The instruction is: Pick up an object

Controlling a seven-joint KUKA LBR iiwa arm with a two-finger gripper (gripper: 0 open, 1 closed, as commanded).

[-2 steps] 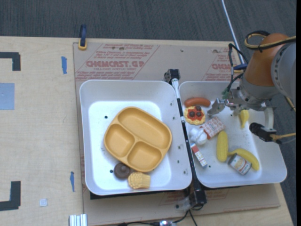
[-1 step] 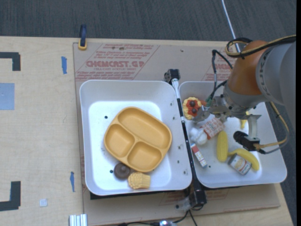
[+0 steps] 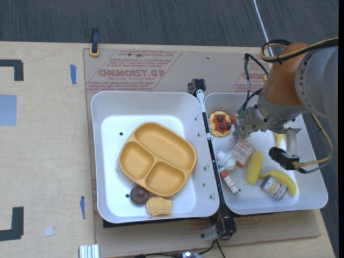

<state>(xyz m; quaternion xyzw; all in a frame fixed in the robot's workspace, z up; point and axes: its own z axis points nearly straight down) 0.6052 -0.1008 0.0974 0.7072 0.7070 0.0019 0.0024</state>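
Here we see several small objects in the right bin (image 3: 317,198): a tart (image 3: 220,122) at its far left, a packet (image 3: 242,151), corn (image 3: 254,165), a banana (image 3: 284,179) and a jar (image 3: 273,187). The gripper (image 3: 246,129) hangs just above the packet, beside the tart; we cannot tell its finger state. A yellow tray (image 3: 157,158) sits in the left bin (image 3: 102,160).

We see dark grey carpet floor (image 3: 161,9) along top. Pale wood bench (image 3: 43,160) below it, black corner marks (image 3: 15,69) and blue tape bits (image 3: 73,74) on left side. Brown printed sheet (image 3: 140,69) under bins (red lettering, partly readable). Yellow-blue clamp (image 3: 94,42) at sheet's top-left corner. Light even, soft shadows.
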